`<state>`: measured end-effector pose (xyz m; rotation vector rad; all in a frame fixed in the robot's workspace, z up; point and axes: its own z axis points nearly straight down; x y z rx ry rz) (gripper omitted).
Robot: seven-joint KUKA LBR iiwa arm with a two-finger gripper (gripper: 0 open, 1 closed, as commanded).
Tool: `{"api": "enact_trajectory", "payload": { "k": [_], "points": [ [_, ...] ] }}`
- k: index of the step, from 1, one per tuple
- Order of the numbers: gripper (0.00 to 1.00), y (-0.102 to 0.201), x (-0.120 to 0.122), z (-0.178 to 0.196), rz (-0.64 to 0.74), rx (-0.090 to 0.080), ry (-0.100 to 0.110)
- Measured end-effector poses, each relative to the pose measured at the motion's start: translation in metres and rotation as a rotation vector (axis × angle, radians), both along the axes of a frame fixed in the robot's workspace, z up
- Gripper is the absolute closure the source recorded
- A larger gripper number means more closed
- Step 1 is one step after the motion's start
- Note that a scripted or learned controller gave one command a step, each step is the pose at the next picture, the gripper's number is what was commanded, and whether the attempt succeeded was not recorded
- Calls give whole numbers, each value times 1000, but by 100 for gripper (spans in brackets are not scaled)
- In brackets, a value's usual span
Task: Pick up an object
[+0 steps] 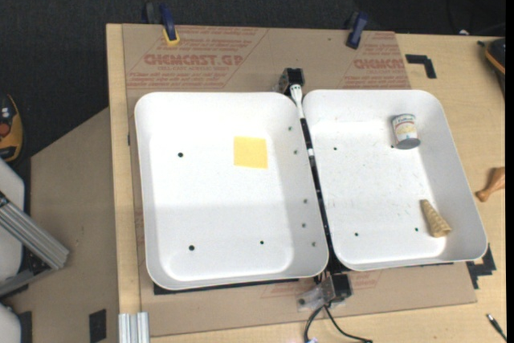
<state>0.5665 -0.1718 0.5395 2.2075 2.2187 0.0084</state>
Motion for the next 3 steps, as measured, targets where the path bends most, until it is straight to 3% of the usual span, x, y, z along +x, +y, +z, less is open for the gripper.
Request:
{"api": "enact_trajectory", "payload": {
  "k": [1, 2, 3],
  "points": [
    [100, -1, -42, -49, -7, 6, 18],
    [100, 36, -8, -160, 0, 8, 23],
    [100, 50, 70, -60, -1, 0, -4]
  ]
}}
